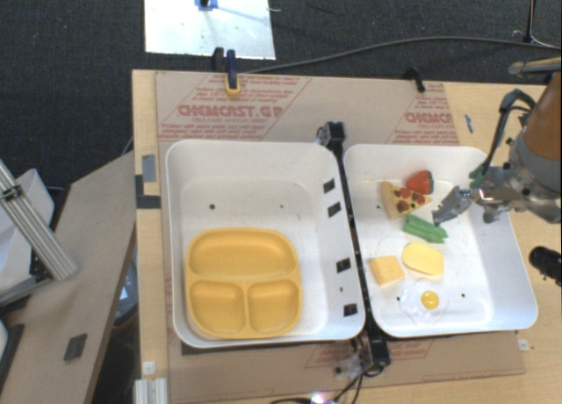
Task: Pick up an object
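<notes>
The right bin (505, 301) holds toy food: a pizza slice (399, 199), a red tomato-like piece (420, 181), a green pod (425, 230), a yellow cheese cube (385, 270), a pale yellow oval (423, 259) and a fried egg (428, 299). My gripper (455, 206) reaches in from the right and hovers just right of the pizza slice and above the green pod. I see nothing held between its fingers.
The left bin (202, 169) holds a yellow divided tray (245, 283). A black divider with clips (344, 235) runs between the bins. A cable crosses the bench's far side, and a clamp (231, 70) sits at the back edge.
</notes>
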Controlling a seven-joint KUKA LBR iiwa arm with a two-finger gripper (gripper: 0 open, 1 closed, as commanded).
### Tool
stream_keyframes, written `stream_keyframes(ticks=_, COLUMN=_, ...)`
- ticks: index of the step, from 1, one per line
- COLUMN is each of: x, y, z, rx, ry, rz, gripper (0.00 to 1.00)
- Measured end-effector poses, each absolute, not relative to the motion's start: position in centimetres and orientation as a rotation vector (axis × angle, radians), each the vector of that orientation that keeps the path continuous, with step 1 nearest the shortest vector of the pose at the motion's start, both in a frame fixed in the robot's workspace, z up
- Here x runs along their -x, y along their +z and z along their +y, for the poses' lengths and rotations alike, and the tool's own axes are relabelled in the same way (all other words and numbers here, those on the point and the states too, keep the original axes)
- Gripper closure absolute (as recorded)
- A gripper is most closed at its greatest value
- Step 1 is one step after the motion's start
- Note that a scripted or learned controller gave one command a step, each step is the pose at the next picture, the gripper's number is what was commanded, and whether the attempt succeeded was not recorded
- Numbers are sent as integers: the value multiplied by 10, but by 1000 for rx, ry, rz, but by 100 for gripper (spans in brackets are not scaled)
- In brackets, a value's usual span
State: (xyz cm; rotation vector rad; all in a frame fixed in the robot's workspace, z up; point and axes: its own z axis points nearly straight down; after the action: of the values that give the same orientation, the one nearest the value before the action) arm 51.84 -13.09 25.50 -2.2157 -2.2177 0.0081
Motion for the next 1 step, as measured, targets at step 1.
stream_keyframes(ticks=1, x=-520, y=260, z=-131, rx=2219, ry=-2, rz=-2227, gripper=0)
